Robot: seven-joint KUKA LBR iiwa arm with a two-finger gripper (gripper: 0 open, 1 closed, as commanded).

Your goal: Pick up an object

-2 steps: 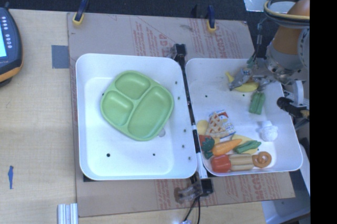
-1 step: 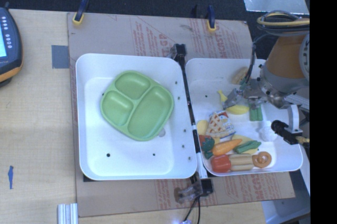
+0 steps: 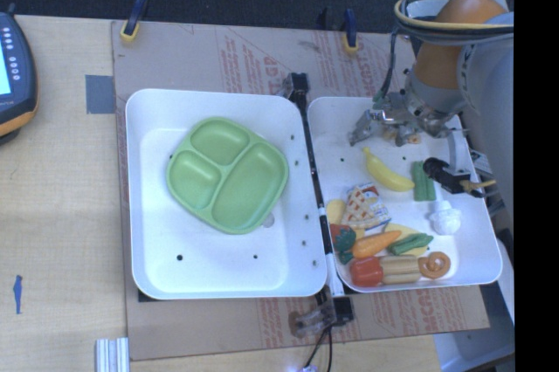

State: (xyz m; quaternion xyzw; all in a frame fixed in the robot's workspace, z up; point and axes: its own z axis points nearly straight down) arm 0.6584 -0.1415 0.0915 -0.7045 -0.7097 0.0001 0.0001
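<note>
Nearest my camera, well on the near side of the jaws: one red toy tomato (image 3: 365,272), one tan sausage (image 3: 400,273) touching it, one ringed doughnut (image 3: 434,264), all along the near wall of the bin below the jaws (image 3: 479,250). Next row back toward the jaws: one orange carrot (image 3: 377,244), one green pod (image 3: 409,242) beside it, one small green pepper (image 3: 342,237) against the dividing wall. Midway to the jaws: one waffle-patterned slice (image 3: 362,206), one yellow piece (image 3: 335,211) at its outer side, one white lump (image 3: 444,218) on the arm's side. Just on the near side of the jaws: one yellow banana (image 3: 389,173), lying flat and apart from them; one short green stick (image 3: 423,183) next to it. I read the jaws as spread apart over the far end of this bin, with nothing between them. Well away from the jaws, across the dividing wall: second bin (image 3: 157,261) with one green divided plate (image 3: 229,175) lying in it. Farthest from the jaws, at the edge of the surface (image 3: 61,204): one control pendant (image 3: 13,69). Beyond the jaws, on the cardboard sheet's (image 3: 218,56) far edge: one blue clamp (image 3: 349,30).
</note>
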